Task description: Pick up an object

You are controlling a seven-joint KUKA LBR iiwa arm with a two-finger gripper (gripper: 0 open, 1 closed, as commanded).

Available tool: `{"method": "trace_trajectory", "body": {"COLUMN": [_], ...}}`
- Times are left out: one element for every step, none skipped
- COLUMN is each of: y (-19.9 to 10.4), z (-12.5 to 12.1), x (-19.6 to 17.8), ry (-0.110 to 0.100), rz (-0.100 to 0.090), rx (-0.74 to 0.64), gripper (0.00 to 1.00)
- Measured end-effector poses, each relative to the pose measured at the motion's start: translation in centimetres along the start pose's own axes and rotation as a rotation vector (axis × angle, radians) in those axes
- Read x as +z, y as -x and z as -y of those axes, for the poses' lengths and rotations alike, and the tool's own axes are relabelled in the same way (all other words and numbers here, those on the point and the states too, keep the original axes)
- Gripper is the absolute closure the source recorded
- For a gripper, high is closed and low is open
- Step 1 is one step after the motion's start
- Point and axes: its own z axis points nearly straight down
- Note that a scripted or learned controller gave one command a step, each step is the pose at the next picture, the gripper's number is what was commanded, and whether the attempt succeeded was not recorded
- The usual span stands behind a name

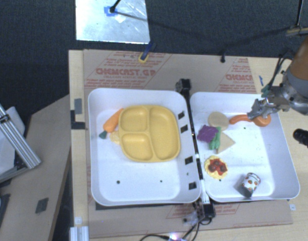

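Observation:
My gripper hangs over the far right part of the right bin. It is directly above the round end of an orange spoon-shaped toy, whose handle points left. I cannot tell whether it touches the toy. Left of that lie a beige round piece, a purple toy, a green piece and a pale wedge. A small yellow disc with red spots and a grey can-like toy lie nearer the front.
The left bin holds a yellow divided plate with an orange carrot against its left edge. A black divider runs between the bins. A shiny metal sheet lies beyond the bench.

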Motion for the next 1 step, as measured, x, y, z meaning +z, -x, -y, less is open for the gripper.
{"method": "trace_trajectory", "body": {"y": [-4.31], "z": [2.77], "x": [-0.63], "ry": [-0.001], "rz": [-0.001], "rx": [-0.001], "gripper": [1.00]}}
